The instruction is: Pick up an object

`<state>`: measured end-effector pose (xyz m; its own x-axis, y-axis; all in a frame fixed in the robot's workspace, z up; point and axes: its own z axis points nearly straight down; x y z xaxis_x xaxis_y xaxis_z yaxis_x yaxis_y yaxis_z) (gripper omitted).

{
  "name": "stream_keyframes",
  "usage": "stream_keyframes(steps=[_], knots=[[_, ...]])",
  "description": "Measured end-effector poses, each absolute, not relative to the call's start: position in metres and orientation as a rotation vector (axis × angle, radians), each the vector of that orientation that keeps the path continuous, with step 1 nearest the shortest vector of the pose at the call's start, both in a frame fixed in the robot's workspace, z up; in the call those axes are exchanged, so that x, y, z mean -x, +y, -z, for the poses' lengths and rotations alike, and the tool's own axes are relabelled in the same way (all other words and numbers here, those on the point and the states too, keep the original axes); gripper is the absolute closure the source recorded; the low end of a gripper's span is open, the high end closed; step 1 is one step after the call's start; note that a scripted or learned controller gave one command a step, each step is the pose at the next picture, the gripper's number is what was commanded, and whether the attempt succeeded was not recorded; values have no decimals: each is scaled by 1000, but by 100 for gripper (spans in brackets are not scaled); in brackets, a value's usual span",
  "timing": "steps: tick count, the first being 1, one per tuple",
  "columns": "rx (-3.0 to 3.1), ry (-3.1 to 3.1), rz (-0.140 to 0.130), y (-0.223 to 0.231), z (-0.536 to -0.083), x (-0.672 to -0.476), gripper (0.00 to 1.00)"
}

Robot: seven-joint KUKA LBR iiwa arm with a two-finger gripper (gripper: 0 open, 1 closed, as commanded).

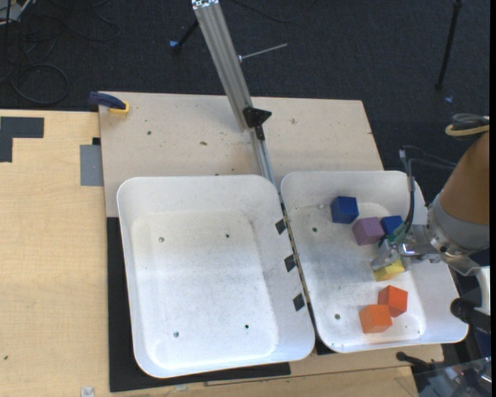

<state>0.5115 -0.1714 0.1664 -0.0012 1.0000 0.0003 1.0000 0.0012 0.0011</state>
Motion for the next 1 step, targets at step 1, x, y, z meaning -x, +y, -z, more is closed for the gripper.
stream_keyframes(steps=[1], knots=[[-2219,2220,-2,-177,-224,-505,100]])
